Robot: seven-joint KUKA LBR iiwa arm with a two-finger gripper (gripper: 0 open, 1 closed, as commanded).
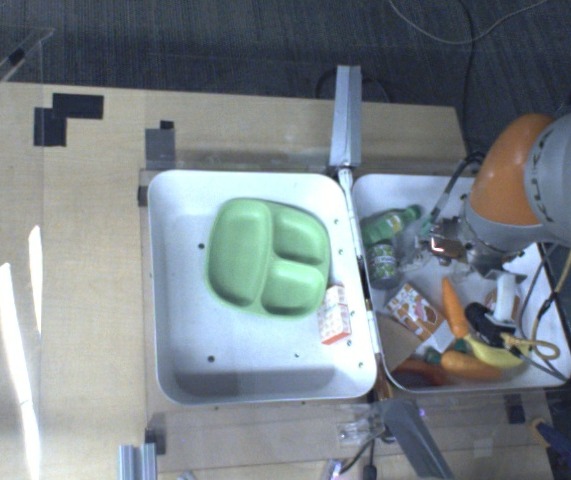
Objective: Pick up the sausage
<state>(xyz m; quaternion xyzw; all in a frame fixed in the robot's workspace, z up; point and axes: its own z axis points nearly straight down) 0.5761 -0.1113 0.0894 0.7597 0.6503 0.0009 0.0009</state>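
The sausage (417,372) lies lengthwise along the right bin's (405,190) near wall; the gripper (447,245) hangs well beyond it, grip unreadable.

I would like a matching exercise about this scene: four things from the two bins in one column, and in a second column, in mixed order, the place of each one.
Things:
1. green divided plate
2. small carton
3. green bottle
4. banana

Places:
A. upper left part of the right bin
B. middle of the left bin
C. lower right part of the right bin, beside a carrot
D. left bin, by its right wall, below the plate's corner

Pairs: 1-B, 2-D, 3-A, 4-C
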